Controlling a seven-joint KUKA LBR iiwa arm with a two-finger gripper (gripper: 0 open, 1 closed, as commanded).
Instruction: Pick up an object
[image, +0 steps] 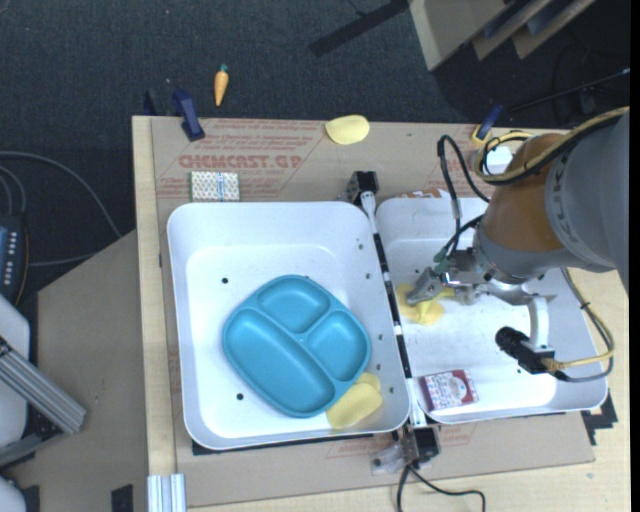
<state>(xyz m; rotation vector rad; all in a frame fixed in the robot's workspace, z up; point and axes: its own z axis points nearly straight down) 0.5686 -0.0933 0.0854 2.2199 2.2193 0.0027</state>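
Along the left edge of the desk (150, 300), bare brown board shows beside the left bin (200, 250), a shallow white tray with rounded corners. A smooth blue divided plate (295, 345) fills most of its floor, leaving open room along the top and left walls. A pale yellow rounded object (355, 403) lies against the plate's lower right rim, tight in the bin's lower right corner. Above the bins, on the board, rest a small patterned packet (215, 185) and a yellow oval lump (347, 129). A narrow divider with black clips separates the bins. Just right of it, in the right bin (480, 385), a small yellow soft-looking piece (420, 308) lies near the left wall, and the tool (440, 285) sits touching or just above it; whether its fingers are spread or closed cannot be told. A red-and-white flat packet (447, 389) lies near the bin's lower edge, with clear white floor between. The grey arm (590, 200) covers the bin's upper right.
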